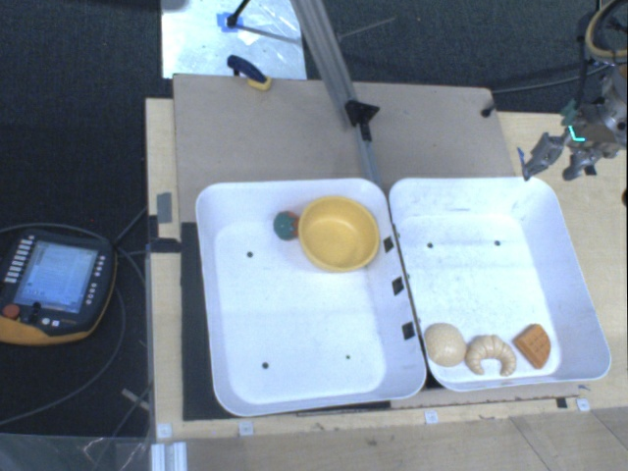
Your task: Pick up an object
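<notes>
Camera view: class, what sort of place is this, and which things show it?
Probably a robotics lab test bench: two white bins side by side, a control pendant on the dark floor, and a gripper at the right.

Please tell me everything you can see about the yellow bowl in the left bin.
The yellow bowl is round, plain and smooth, and looks like plastic. It stands upright with its opening up, and nothing shows inside it. It sits at the far right part of the left bin, close to the wall beside the other bin. A small dark green ball lies against its left side, seemingly touching the rim. Nothing else touches it.
</notes>
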Action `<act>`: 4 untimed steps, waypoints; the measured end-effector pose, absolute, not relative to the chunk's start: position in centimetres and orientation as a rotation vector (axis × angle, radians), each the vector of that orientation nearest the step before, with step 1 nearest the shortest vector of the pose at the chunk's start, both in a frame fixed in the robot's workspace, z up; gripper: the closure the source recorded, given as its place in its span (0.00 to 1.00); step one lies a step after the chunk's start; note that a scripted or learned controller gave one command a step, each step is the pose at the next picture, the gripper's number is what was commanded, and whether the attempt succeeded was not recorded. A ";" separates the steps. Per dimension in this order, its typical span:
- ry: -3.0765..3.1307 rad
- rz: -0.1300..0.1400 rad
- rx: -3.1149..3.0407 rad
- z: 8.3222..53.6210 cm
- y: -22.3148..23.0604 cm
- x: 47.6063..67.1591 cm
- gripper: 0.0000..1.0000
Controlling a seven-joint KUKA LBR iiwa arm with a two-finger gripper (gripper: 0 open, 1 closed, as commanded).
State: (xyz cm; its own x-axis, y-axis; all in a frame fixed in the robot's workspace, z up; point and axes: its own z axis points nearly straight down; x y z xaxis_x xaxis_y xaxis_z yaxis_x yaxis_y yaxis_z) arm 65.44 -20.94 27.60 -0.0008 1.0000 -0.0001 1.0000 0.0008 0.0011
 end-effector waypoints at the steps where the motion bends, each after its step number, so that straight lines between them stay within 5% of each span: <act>1: 2.222 0.001 2.220 27.6 -20.9 65.4 0.00; 4: 2.224 -0.002 2.222 12.0 -20.3 66.4 0.00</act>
State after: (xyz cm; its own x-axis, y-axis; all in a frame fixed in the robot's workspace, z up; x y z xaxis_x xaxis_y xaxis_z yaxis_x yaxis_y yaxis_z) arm 66.41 -20.29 11.96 -0.0009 1.0000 0.0008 1.0000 0.0009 -0.0024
